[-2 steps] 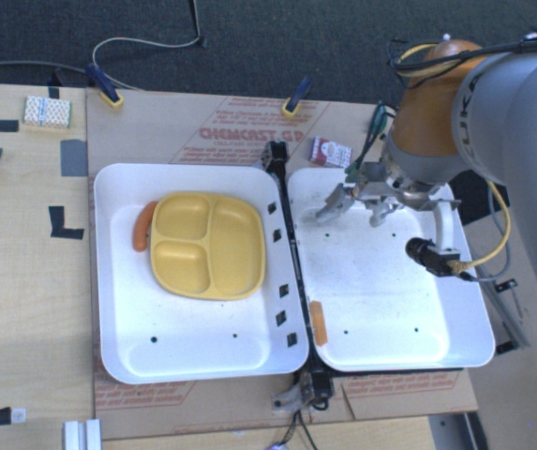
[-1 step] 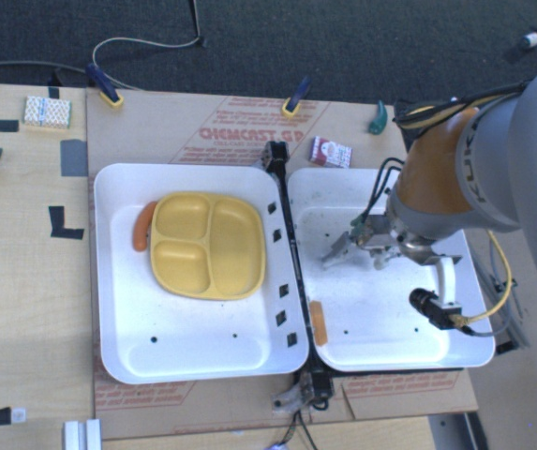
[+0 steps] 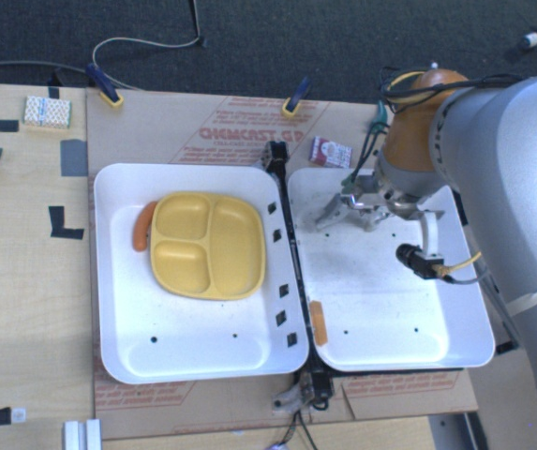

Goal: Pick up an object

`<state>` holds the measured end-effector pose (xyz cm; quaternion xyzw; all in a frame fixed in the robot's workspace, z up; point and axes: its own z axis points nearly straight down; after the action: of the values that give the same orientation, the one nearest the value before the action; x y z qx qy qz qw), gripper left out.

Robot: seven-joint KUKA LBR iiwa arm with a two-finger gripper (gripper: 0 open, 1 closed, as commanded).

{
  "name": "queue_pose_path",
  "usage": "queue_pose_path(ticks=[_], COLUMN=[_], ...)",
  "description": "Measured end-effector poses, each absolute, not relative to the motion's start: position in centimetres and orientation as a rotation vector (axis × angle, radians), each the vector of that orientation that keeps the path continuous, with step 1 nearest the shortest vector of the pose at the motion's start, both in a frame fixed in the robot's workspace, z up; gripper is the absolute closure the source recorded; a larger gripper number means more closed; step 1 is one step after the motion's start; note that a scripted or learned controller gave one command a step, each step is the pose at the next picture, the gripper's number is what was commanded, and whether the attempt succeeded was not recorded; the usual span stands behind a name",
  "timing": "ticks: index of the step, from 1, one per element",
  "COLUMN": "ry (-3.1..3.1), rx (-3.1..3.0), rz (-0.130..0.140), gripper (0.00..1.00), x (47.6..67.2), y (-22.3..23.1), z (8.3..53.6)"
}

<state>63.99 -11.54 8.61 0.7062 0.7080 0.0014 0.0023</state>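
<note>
A yellow divided plate (image 3: 208, 245) lies in the left bin (image 3: 193, 350). An orange sausage-shaped piece (image 3: 141, 227) rests against the plate's left edge. A small orange piece (image 3: 318, 322) lies in the right bin (image 3: 409, 340), close to its left wall. My gripper (image 3: 335, 212) hangs over the upper left part of the right bin and points left. It is well apart from the small orange piece. Nothing shows in it.
A small red and white packet (image 3: 329, 152) lies on the cardboard behind the bins. Clamps (image 3: 105, 85) (image 3: 296, 100) hold the cardboard's far edge. A black strip (image 3: 283, 251) runs between the bins. The arm's grey body (image 3: 498, 186) covers the right bin's right side.
</note>
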Motion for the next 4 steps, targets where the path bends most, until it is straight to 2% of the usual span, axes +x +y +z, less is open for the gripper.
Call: queue_pose_path(ticks=[1, 2, 3, 4], ry=[2.222, 2.224, 2.219, 2.220], rx=[2.214, 2.214, 2.219, 2.220], rz=[0.004, 0.004, 0.001, 0.001], gripper=[1.00, 1.00, 1.00, 1.00], x=[64.0, 64.0, 60.5, 60.5], y=[-11.5, -11.5, -9.6, -9.5], z=[9.6, 10.6, 8.6, 9.5])
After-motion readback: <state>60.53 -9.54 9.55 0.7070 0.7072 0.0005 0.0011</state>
